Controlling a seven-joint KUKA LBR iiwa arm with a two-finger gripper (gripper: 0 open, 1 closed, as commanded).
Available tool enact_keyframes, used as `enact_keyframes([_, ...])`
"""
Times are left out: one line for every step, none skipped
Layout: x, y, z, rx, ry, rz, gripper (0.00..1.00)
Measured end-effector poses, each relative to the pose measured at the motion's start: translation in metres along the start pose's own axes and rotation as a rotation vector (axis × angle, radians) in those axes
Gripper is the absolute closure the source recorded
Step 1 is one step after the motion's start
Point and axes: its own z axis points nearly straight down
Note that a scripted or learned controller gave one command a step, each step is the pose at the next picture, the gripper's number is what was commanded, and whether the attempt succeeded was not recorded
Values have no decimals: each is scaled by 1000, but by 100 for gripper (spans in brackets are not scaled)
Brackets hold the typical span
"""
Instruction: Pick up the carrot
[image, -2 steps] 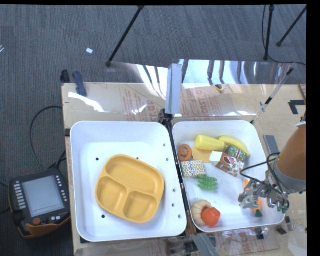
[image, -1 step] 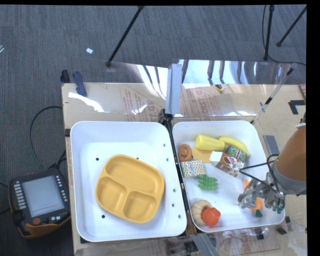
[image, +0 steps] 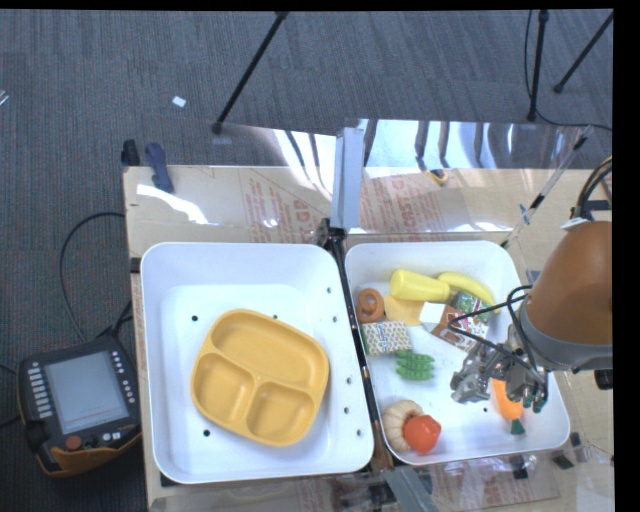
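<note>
The carrot (image: 509, 402) lies at the right edge of the right bin (image: 440, 455), orange with a green tip, and the gripper (image: 497, 381) hangs right over it, but whether it grips anything I cannot tell, so the pick isn't done. Elsewhere: one yellow divided plate (image: 259, 377) in the left bin (image: 170, 300), one tomato (image: 422, 433), one banana (image: 466, 287).

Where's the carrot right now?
The carrot lies in the right bin, near its lower right corner, right beside the gripper and to the right of the red tomato.
</note>
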Motion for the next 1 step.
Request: enact_keyframes([-9, -29, -7, 2, 3, 18, 100])
